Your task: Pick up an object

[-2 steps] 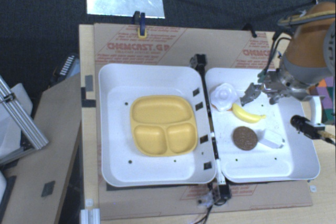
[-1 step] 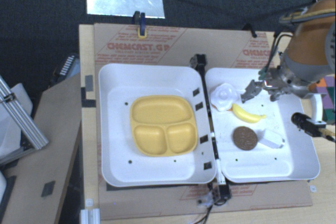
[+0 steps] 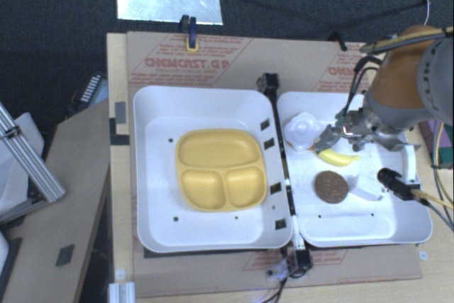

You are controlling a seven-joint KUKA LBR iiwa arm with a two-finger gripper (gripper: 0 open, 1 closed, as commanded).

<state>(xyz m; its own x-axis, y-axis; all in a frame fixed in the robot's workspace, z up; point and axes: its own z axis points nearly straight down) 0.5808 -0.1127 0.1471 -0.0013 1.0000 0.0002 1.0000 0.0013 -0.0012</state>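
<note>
Jaws (image 3: 332, 140) hovered over banana (image 3: 337, 158) in right bin (image 3: 355, 230); spread not discernible. Banana looked light, smooth, curved: best pinched mid-body, across its width.

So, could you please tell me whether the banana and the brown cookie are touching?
Apart: the camera view shows bare white bin floor between the banana and the brown cookie.
</note>
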